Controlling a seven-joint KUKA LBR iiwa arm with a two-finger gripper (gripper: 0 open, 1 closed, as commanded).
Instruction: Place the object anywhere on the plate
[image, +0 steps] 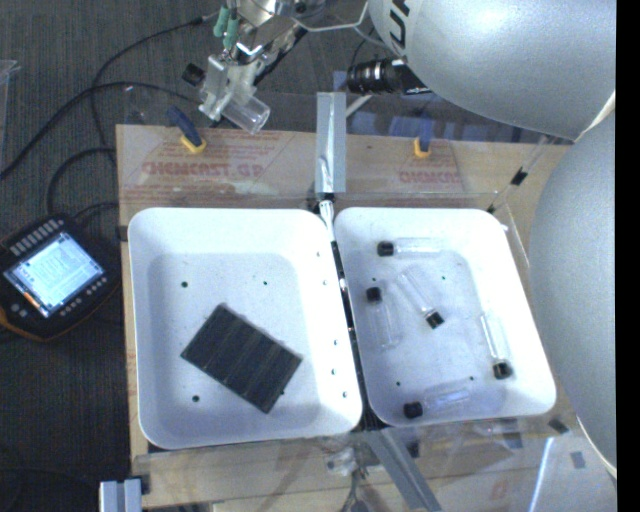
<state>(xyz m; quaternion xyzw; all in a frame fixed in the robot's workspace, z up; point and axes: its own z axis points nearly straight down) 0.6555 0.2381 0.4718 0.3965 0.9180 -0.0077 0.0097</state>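
Observation:
A dark ribbed rectangular plate (241, 357) lies flat and askew in the left white bin (150, 300). My gripper (236, 100) hangs high beyond the far edge of that bin, near the top of the view, well away from the plate. It is shut on a clear vial (250, 112), which pokes out at its tip toward the lower right. Several more clear vials with black caps lie scattered in the right bin (520, 300), among them one at the far side (405, 246), one in the middle (420, 298) and one at the right (494, 345).
A metal divider post (330, 140) stands at the back between the bins. A handheld pendant with a lit screen (52, 275) lies left of the bench. Cables run across the floor at the top left. The arm's grey body (520, 60) covers the upper right.

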